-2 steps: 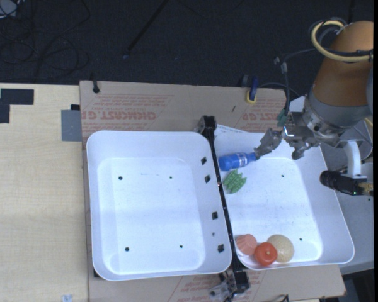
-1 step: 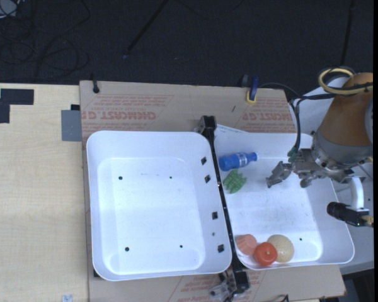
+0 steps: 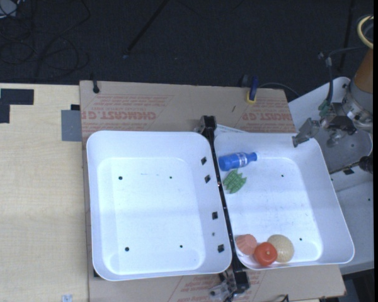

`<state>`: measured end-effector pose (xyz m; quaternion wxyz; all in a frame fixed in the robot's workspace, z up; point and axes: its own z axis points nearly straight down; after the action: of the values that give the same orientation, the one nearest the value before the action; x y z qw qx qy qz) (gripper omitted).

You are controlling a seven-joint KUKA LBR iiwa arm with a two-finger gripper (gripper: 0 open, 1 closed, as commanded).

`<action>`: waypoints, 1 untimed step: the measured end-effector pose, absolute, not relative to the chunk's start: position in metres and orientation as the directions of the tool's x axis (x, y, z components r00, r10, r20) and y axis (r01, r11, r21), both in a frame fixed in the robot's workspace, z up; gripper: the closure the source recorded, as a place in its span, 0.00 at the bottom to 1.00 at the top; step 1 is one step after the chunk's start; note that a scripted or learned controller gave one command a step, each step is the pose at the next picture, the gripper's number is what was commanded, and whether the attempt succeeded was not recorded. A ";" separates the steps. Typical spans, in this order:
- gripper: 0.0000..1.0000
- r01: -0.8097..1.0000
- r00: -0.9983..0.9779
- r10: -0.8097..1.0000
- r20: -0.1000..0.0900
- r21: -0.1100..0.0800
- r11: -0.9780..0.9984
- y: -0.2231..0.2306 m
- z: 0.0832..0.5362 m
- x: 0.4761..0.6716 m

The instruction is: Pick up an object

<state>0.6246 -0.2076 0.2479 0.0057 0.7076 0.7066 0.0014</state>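
currently, four candidates lie in the right bin (image 3: 340, 222): a blue bottle (image 3: 237, 161) on its side at the far left of the floor, just beside the divider (image 3: 215, 187); a green leafy piece (image 3: 234, 182) just near of it; and, bunched in the near left corner, a pink piece (image 3: 245, 243), a red round piece (image 3: 265, 253) and a tan round piece (image 3: 281, 247), touching or nearly so. the left bin (image 3: 91, 187) i leave alone. the gripper (image 3: 315, 126) hangs at the far right corner of the right bin, above the rim, well apart from every object; i cannot tell whether its fingers are open or closed. i judge the bottle the best target: it lies alone, so i would cross its short axis, descend centred, and keep off the divider. the corner cluster risks a crowded, glancing grasp.
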 end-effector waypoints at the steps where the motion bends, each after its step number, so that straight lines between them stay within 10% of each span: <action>1: 0.00 1.000 0.000 1.000 0.000 -0.005 0.000 -0.212 0.193 0.634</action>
<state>0.6339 -0.2117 0.1925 -0.0021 0.7072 0.7070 -0.0017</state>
